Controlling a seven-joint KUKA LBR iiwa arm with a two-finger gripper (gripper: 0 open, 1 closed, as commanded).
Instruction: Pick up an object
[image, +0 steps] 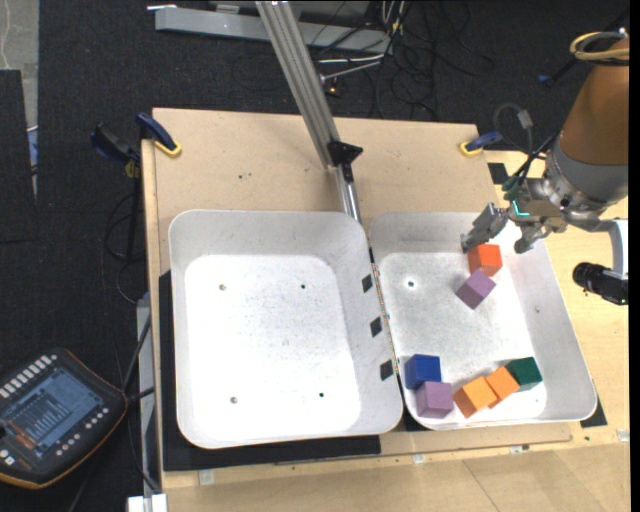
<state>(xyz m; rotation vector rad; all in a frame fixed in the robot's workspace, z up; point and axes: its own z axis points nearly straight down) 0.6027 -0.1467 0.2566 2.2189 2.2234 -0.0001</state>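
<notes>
Camera view, looking down at a slant, has the claw (505, 232) at the upper right of the frame, over the far end of the right-hand shallow white bin (560, 330). Its two dark fingers (478, 232) are spread apart, released, one on each side above the small orange cube (487, 258); the cube sits just below them and does not look gripped yet. Touching that cube, or very nearly, on its lower left is a small purple cube (476, 288), tilted on the bin floor.

I judge the orange cube light, stiff and squarely faced, probably foam or wood, so it should bear a firm pinch on two opposite flat sides without crushing. Smooth faces could slip if the fingers land on a corner.

Closeness of the purple cube is the chief hindrance: one finger may catch or push it. Lower in the same bin lie a blue cube (423, 369), another purple cube (434, 398), two orange blocks (479, 393) and a green cube (524, 374), well apart from the claw. To the left lies the left-hand white bin (195, 300) on the desk (250, 160).
</notes>
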